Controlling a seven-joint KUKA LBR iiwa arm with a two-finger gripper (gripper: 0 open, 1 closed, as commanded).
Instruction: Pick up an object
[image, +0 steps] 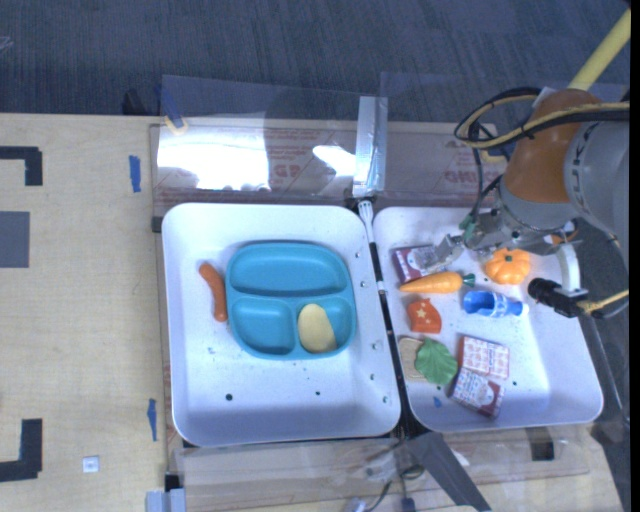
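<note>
Overhead, the grey arm (590, 175) with its orange band (540, 160) reaches in from the right and bends down over the back of the right bin (570, 385). Its hand (450, 250) hangs low at the bin's back left part, just above a dark red packet (408, 265) and close to the thick end of a toy carrot (432, 284); whether the hand is apart or together cannot be told from this slant, and nothing can be seen between its tips. Lying across the bin just in front of the hand, the carrot points its narrow end toward the left wall. Right of it sits a small orange pumpkin (508, 266), and in front of that a blue bottle-like piece (492, 303) lies on its side. Further forward are a red strawberry-like toy (425, 316), a green leafy piece (436, 360) lying partly over a tan slice (410, 350), and a red patterned box (480, 372) tilted near the front edge. Across the divider, the left bin (190, 390) holds a blue divided tray (285, 290) with a yellow egg-shaped thing (317, 328) in its front right compartment, and an orange sausage-shaped toy (214, 290) lies just beside the tray's left side. Both bins rest on a pale wooden worktop (70, 330).
</note>
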